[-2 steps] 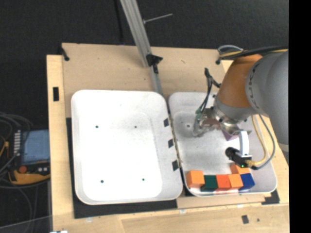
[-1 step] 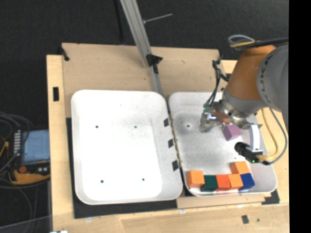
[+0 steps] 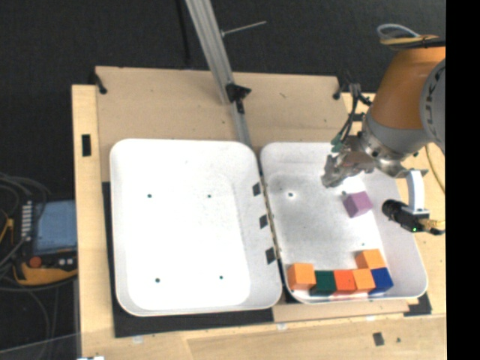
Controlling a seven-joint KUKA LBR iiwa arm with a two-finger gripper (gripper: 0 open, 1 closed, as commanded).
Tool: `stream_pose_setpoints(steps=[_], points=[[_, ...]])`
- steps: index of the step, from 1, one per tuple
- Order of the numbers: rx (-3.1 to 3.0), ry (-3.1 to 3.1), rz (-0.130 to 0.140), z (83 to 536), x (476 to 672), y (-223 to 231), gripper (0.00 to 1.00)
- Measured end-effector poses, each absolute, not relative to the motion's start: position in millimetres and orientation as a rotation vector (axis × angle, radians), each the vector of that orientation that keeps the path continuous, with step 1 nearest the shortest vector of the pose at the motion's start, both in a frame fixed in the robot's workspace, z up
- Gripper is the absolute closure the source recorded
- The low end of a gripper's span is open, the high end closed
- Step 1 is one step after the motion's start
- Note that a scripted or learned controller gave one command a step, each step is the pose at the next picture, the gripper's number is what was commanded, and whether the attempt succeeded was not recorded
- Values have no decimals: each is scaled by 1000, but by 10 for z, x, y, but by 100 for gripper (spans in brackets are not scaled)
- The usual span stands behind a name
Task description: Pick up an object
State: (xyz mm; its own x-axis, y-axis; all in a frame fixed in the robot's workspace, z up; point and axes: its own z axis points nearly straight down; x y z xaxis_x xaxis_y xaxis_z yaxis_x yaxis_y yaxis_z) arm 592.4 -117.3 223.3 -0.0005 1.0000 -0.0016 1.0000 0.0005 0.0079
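The purple block (image 3: 358,203) lies tilted on the floor of the right bin (image 3: 300,223), in its upper right part, with bare white floor on every side of it. The hand (image 3: 335,172) hangs just up and left of the purple block, close to it but apart from it, and nothing is between its tips; whether it is spread or pressed together cannot be told from this slanted view. Up and right of the purple block the grey arm with its orange band (image 3: 401,88) fills the corner above the bin's far right rim.

Well below the purple block, a row of small blocks is packed against the bin's near wall: an orange block (image 3: 302,274) at the left end, then a green block (image 3: 324,282), more orange ones, and a blue block (image 3: 381,278) at the right end, with one orange block stacked behind the row. Between that row and the purple block the floor is open.

Left of the purple block, past the shared rim, sits the left bin (image 3: 187,223). Both bins rest on the tan worktop (image 3: 165,100).
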Motion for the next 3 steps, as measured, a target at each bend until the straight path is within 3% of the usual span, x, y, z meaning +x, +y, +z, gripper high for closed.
stream_pose_setpoints(steps=[1, 2, 3], points=[[2213, 2220, 8, 2859, 5999, -1221, 100], [2211, 2225, -1, 2884, 6005, -1236, 100], [2214, 2229, 1, 2824, 5940, -631, 100]])
